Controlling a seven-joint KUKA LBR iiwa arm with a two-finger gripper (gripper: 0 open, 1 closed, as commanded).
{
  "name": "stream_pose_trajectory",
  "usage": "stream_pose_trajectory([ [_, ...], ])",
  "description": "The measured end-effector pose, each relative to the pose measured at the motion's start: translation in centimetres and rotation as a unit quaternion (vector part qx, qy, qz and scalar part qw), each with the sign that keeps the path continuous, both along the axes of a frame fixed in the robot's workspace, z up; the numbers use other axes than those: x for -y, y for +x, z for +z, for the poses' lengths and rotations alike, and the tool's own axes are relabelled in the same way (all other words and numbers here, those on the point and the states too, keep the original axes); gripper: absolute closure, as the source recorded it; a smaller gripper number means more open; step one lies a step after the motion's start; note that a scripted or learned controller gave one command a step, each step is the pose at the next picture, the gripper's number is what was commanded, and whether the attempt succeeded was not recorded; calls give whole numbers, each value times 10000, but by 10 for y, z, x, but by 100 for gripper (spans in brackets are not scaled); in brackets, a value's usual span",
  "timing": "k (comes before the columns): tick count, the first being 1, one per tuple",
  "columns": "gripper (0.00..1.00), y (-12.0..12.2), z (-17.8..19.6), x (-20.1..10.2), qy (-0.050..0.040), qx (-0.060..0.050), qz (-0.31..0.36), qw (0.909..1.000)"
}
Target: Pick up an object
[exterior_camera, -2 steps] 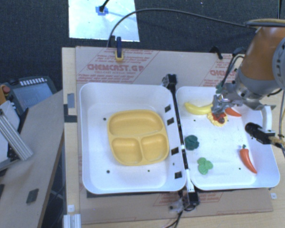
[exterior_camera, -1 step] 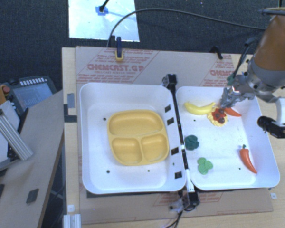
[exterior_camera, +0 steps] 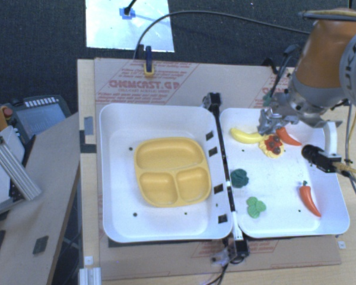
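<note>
Gripper (exterior_camera: 270, 128) hangs low just beside banana (exterior_camera: 245, 136).

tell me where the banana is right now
The banana lies near the back left corner of the right bin, close to the divider between the bins. The gripper is just to its right, above a small yellow and red toy.

Dark carpet (exterior_camera: 35, 34), pale side table (exterior_camera: 41, 177)

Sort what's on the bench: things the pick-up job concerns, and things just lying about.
Job:
gripper
banana
pizza slice
red pepper
carrot
dark green broccoli
light green piece
right bin

Lying about:
yellow divided tray
left bin
</note>
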State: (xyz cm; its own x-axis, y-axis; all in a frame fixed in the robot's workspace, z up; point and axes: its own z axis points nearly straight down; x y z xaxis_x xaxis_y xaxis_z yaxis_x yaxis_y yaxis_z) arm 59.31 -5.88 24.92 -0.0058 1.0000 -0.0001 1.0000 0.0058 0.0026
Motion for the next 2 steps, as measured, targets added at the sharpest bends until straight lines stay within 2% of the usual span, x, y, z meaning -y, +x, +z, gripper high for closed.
stream_pose_trajectory([
  [1, 100, 3, -11, -48, 2, -4, -2, 10000],
  [2, 100, -5, -19, -107, 4, -5, 0, 10000],
])
